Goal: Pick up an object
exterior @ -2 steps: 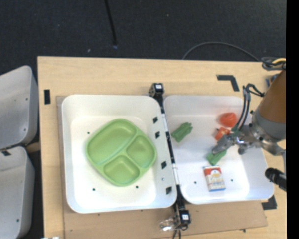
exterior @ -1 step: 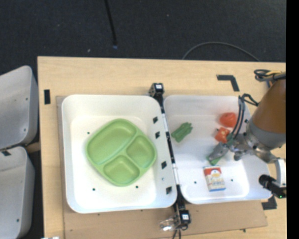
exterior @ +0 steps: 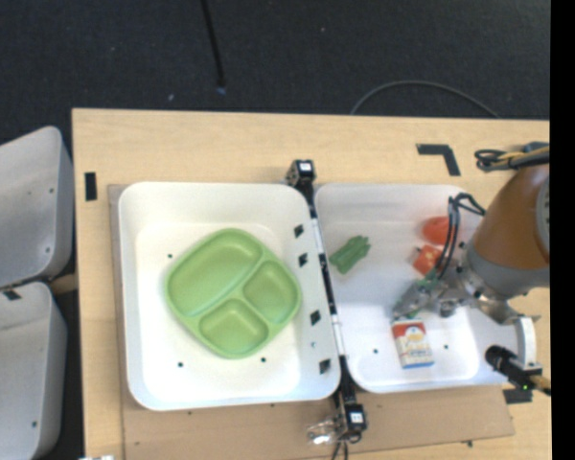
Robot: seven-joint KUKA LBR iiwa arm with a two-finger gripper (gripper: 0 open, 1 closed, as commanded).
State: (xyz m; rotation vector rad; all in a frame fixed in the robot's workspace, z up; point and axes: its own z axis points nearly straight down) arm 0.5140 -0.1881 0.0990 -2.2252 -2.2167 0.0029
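In the right bin (exterior: pixel 383 367) lie a small green toy (exterior: pixel 350 253) near the left wall, red pieces (exterior: pixel 431 242) toward the back right, and a small red and white carton (exterior: pixel 413 343) near the front. My gripper (exterior: pixel 420 300) hangs low in the bin, just above the carton and below the red pieces. The arm (exterior: pixel 513 233), with its orange band, comes in from the right and hides part of the bin's right side.
The left bin (exterior: pixel 144 353) holds a green divided plate (exterior: pixel 232 292). A ridge with black clips (exterior: pixel 316 286) separates the two bins. A cable (exterior: pixel 455 223) loops beside the arm. Bare wooden bench (exterior: pixel 220 147) surrounds the bins.
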